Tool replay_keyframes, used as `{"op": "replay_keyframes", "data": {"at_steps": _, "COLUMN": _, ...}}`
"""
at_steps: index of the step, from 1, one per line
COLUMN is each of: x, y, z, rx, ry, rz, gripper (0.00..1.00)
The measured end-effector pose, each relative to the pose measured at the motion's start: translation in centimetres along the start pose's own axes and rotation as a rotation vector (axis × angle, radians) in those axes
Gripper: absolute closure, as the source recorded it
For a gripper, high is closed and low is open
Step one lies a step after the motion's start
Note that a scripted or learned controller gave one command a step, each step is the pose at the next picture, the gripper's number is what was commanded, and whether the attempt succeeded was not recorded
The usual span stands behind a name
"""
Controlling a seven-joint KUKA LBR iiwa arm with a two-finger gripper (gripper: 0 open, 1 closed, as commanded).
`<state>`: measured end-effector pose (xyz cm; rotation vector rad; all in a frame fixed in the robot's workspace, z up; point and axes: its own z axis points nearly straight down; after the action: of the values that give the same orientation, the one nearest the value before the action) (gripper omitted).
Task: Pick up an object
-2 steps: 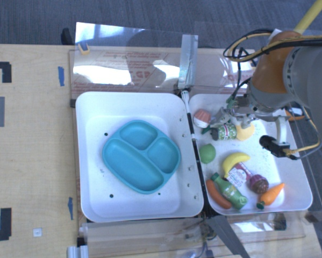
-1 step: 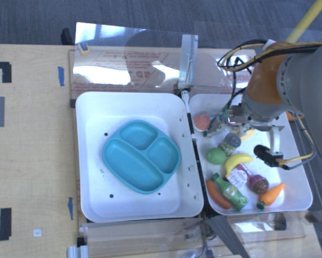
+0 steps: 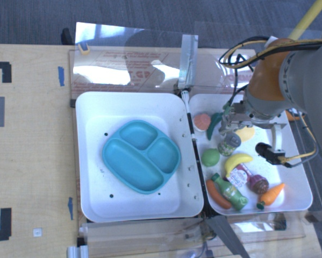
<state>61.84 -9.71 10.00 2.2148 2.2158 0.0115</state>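
Over the right bin [image 3: 303,195], the gripper [image 3: 230,141] is held low amid toy food beside a banana [image 3: 237,160]. Whether anything is pinched cannot be told. A blue plate [image 3: 141,156] is seen mid left bin [image 3: 91,144].

The light was bright and even. Strong white glare shone on the clear panel [image 3: 129,58] at the far side. Shadows under the blue plate [image 3: 141,155] were soft. The picture looked a little blurry.
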Motion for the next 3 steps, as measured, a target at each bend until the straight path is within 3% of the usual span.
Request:
{"op": "replay_keyframes", "data": {"at_steps": 1, "x": 0.0, "y": 0.0, "z": 0.1, "rx": 0.002, "ry": 0.000, "rz": 0.000, "gripper": 0.00}}
{"op": "replay_keyframes", "data": {"at_steps": 2, "x": -1.3, "y": -4.7, "z": 1.3, "rx": 0.008, "ry": 0.001, "rz": 0.033, "gripper": 0.00}}
{"op": "replay_keyframes", "data": {"at_steps": 3, "x": -1.4, "y": -4.5, "z": 0.2, "rx": 0.004, "ry": 0.000, "rz": 0.035, "gripper": 1.00}}
